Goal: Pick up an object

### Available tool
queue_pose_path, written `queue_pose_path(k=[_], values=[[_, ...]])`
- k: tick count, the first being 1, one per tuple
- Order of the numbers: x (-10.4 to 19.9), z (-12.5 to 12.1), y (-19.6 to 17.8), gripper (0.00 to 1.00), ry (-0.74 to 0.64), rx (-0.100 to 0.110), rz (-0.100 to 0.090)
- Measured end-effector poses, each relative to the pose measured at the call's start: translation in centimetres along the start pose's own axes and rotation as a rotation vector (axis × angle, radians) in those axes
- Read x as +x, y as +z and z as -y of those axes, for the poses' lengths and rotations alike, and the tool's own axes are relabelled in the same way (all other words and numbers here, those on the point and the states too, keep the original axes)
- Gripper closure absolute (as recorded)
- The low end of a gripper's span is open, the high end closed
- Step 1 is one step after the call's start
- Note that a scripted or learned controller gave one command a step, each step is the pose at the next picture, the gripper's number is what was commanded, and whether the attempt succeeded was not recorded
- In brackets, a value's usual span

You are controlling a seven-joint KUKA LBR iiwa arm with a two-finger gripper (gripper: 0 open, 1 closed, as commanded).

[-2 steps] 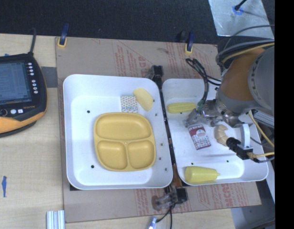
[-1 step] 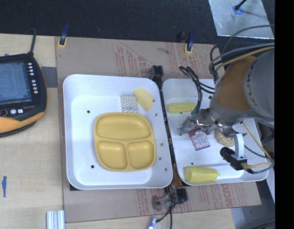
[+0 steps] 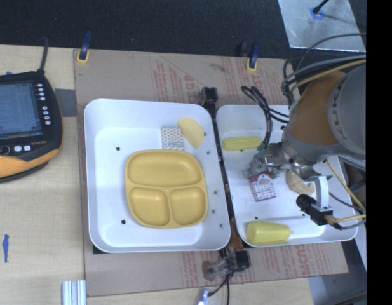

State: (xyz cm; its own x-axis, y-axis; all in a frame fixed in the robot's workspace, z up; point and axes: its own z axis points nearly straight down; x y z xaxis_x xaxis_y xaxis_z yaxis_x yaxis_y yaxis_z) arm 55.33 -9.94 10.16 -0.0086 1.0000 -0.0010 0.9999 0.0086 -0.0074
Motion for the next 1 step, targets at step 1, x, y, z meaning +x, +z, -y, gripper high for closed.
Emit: queue_pose_path(k=[1], values=[[4.64, -5.34, -9.14, 1.0, 0.004, -0.006, -0.002]])
